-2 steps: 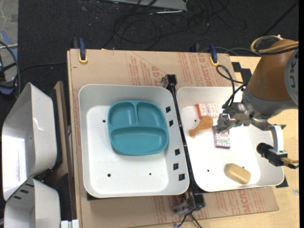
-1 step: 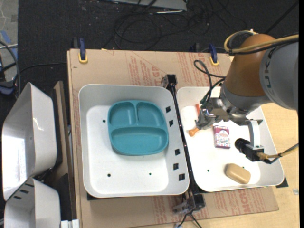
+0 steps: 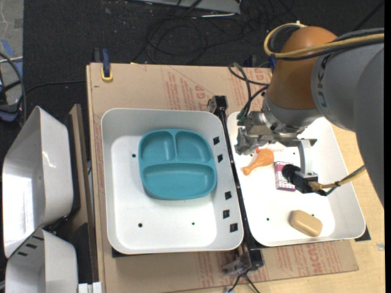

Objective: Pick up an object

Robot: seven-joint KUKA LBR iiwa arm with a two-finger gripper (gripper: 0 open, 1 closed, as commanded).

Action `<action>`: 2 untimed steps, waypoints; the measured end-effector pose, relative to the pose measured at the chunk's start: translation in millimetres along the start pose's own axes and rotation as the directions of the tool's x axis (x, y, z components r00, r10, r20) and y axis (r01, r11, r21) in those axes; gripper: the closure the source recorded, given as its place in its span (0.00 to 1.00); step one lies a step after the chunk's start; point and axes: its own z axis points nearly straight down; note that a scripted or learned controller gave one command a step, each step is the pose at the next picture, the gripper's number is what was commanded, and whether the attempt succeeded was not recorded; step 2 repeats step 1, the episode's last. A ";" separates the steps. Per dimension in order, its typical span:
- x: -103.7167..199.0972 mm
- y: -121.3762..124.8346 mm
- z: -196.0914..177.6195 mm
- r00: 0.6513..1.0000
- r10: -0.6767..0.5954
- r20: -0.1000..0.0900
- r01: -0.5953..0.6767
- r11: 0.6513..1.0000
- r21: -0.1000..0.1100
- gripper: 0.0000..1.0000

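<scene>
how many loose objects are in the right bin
3: an orange piece below the gripper, a pink packet mid-bin, a tan block near the front. The arm may hide more.

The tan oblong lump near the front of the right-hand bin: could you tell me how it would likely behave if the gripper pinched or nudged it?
The tan lump looks rounded and smooth, so it may squirt out of a pinch. Its oblong shape suggests it would roll or pivot when nudged. It lies alone on the bin floor, so nothing would stop it.

Dark carpet floor [image 3: 55,35] with black cables [image 3: 183,23] beyond cardboard-topped bench [image 3: 165,81].
</scene>
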 end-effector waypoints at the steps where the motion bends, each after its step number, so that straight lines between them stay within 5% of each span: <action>1: 48.1 24.7 -6.8 1.000 -0.002 -0.001 0.002 1.000 -0.001 1.00; 2: 48.1 24.7 -6.8 1.000 -0.002 -0.001 0.002 1.000 -0.001 1.00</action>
